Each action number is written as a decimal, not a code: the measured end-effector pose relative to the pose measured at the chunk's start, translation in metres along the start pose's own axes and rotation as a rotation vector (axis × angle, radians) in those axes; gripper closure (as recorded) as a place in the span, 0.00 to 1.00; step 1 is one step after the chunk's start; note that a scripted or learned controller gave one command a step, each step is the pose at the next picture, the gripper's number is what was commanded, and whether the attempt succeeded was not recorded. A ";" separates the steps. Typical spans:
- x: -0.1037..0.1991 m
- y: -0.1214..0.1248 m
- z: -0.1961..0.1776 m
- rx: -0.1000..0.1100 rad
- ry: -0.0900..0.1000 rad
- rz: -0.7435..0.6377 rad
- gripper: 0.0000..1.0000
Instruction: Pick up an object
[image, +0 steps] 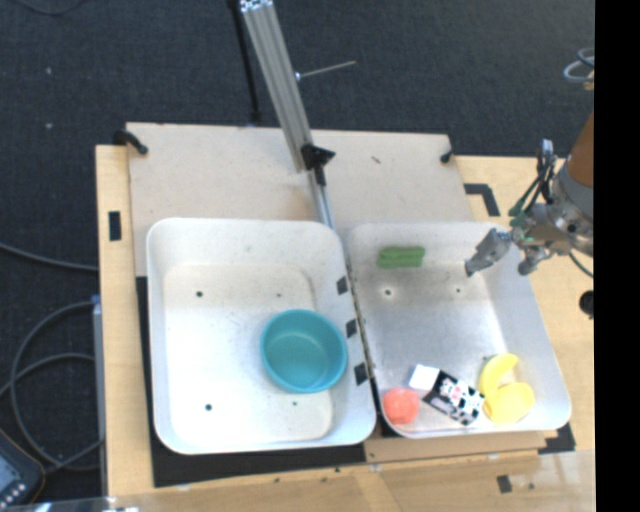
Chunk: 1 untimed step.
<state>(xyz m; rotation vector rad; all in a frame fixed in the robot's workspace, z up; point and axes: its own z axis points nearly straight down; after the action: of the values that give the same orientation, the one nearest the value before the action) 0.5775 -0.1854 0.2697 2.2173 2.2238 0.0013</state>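
Open jaws, nothing between them: the gripper (507, 252) hangs over the right bin (440, 300) near its far right rim. That bin holds a green block (401, 257) at the far side and, along the near edge, an orange ball (401, 405), a black-and-white box (447, 391) with no legible print, and a yellow cup (505, 388). Over in the left bin (200, 290), a teal bowl (303, 350) sits upright.

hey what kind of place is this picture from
Probably a robotics lab grasping bench: two white bins on a wooden bench, small test objects like a teal bowl and green block, and the arm's hand.
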 end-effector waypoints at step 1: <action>0.000 0.000 0.000 0.000 0.000 0.000 0.00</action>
<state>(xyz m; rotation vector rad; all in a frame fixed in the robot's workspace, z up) 0.5775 -0.1853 0.2697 2.2173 2.2238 0.0014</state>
